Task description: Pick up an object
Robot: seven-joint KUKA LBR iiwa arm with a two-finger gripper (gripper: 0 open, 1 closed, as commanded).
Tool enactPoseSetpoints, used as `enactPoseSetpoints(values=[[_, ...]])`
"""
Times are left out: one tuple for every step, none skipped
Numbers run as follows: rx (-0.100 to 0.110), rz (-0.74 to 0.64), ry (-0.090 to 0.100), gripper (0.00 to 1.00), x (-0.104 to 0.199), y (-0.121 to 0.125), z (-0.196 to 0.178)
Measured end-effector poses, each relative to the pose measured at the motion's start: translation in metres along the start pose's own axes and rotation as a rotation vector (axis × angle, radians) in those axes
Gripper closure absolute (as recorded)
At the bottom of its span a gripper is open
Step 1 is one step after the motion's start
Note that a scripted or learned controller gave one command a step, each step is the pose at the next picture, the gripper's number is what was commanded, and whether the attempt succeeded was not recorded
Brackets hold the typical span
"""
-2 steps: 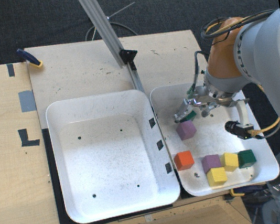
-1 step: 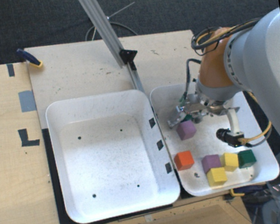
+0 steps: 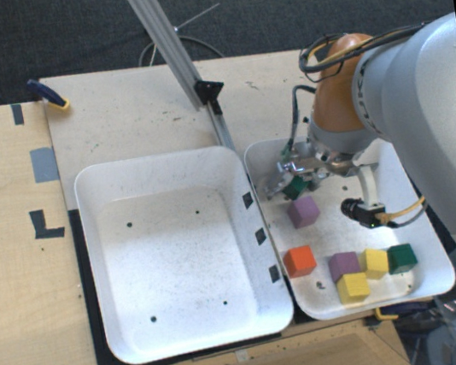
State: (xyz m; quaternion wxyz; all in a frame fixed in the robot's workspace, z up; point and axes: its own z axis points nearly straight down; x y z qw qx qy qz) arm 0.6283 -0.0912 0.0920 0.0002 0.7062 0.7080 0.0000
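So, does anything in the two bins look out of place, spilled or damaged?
Nothing stands out. The blocks all lie inside the right bin: a purple one just below the gripper, and orange, purple, two yellow and green near the front. None has spilled over a rim.

Two white bins sit on the bench (image 3: 19, 281): the left bin (image 3: 160, 167) and the right bin (image 3: 430, 278). In the right bin are two purple cubes (image 3: 304, 210) (image 3: 343, 265), two yellow cubes (image 3: 354, 286) (image 3: 376, 262), one orange cube (image 3: 299, 261) and one green cube (image 3: 402, 257). A blue-and-yellow clamp (image 3: 47, 94) lies beyond the left bin.
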Motion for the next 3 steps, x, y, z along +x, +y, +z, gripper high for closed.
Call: enactPoseSetpoints(values=[[0.003, 0.000, -0.002, 1.00, -0.001, -0.001, -0.009], [-0.007, -0.005, 0.002, 1.00, 0.064, 0.032, -0.104], [0.005, -0.006, 0.003, 1.00, 0.170, 0.004, -0.099]])
